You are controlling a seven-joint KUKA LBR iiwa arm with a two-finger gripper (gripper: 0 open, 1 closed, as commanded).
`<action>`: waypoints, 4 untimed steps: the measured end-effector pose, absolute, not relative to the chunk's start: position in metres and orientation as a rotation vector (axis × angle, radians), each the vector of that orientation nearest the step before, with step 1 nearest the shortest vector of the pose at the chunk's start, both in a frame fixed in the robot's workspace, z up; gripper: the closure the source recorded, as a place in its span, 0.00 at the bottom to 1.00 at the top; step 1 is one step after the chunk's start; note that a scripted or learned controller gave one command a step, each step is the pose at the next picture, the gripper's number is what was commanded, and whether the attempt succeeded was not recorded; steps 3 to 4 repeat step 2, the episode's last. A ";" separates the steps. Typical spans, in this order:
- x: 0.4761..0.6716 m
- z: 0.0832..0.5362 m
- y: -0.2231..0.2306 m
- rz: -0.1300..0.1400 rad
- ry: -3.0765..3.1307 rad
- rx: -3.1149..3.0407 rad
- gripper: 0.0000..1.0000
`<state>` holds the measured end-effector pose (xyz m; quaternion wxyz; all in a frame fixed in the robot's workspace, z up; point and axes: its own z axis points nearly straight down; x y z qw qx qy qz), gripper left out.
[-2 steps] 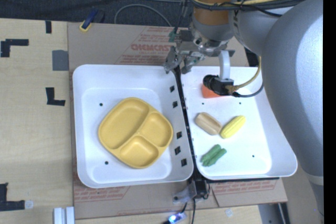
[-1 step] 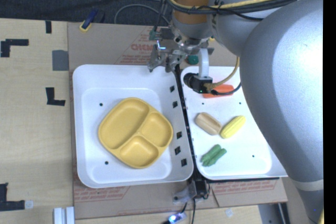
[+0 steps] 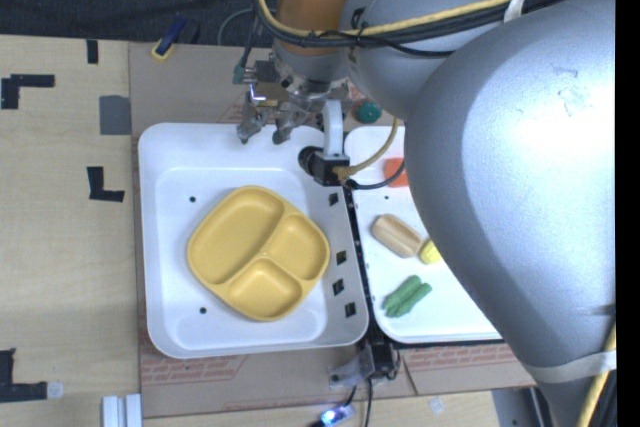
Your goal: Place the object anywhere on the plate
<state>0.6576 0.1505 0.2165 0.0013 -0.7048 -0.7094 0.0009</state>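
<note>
1. Jaws: the gripper (image 3: pixel 262 127) is hanging over the far rim of the left bin (image 3: pixel 160 215), its two fingers standing slightly apart with nothing showing between them.
2. Left bin: a yellow divided plate (image 3: pixel 258 252) is lying in the middle of it, its three compartments bare.
3. Right bin (image 3: pixel 440 325): a tan bread-like roll (image 3: pixel 395 235) is lying near the dividing wall, with a small yellow piece (image 3: pixel 430 253) just beside it; a green pod-shaped item (image 3: pixel 406 296) is lying nearer the front edge. All are sitting well apart from the plate.
4. Far end of the right bin: a teal item (image 3: pixel 368 111) and an orange item (image 3: pixel 394 172) are showing partly beneath the arm (image 3: pixel 480 45); what they are cannot be told.
</note>
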 end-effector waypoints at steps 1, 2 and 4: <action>0.664 0.232 0.152 0.000 -2.224 -2.219 1.00; 0.663 0.231 0.151 0.003 -2.223 -2.219 0.00; 0.663 0.231 0.151 0.003 -2.223 -2.219 0.00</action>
